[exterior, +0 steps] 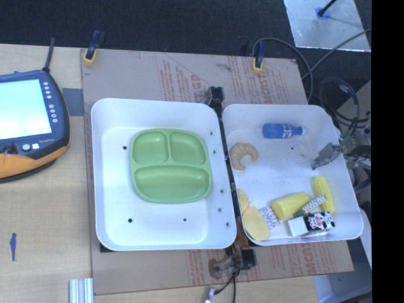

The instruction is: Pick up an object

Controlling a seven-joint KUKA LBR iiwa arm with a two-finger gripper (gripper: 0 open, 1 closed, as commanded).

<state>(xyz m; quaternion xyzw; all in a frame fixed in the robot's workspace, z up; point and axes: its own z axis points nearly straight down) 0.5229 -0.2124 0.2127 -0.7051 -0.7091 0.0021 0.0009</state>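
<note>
Looking down on two white bins side by side on a cardboard sheet (189, 74) clamped to the bench. The left bin (107, 169) holds a green divided plate (170, 166), three compartments, lying flat near the bin's middle. The right bin (278, 115) holds all the loose objects.

Right bin contents:
- blue bottle (281, 130), on its side near the far wall
- croissant (243, 154), tan, close to the divider wall, well apart from the bottle
- corn cob (323, 193), yellow, near the right wall
- yellow block (290, 205), just left of the corn, touching or nearly touching it
- lemon-yellow round piece (255, 223) at the near-left corner, with a small checkered tag just beside it
- black-and-white box (310, 223), cow-patterned, at the near wall below the corn

The gripper (327, 154) sits at the right edge of the right bin, low over the rim, with metal fingers pointing in toward the bin floor. It is small and partly lost in clutter from the cables behind it, so I cannot tell how far apart the fingers stand. Nothing visible between them. The nearest object is the corn cob, clearly apart from the tips.

A teach pendant (28, 122) lies on the bench left of the bins, screen lit.
</note>
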